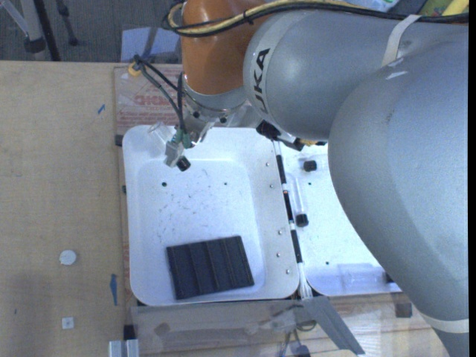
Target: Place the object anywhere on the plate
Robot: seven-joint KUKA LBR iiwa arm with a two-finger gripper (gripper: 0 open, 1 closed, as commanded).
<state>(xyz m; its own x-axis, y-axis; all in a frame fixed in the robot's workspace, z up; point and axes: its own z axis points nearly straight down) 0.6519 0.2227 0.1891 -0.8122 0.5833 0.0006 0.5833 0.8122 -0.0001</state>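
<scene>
Seemingly little is done yet: the gripper (177, 157) hangs over the far left corner of the left bin (141, 199), and whether it is spread or pinching anything I cannot tell. A dark ribbed slab (210, 266), maybe the plate, lies near the bin's front edge.

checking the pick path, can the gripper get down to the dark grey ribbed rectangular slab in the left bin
Probably yes: the gripper hangs over the far end of the left white bin, and nothing lies between it and the dark grey ribbed rectangular slab at the near end.
</scene>
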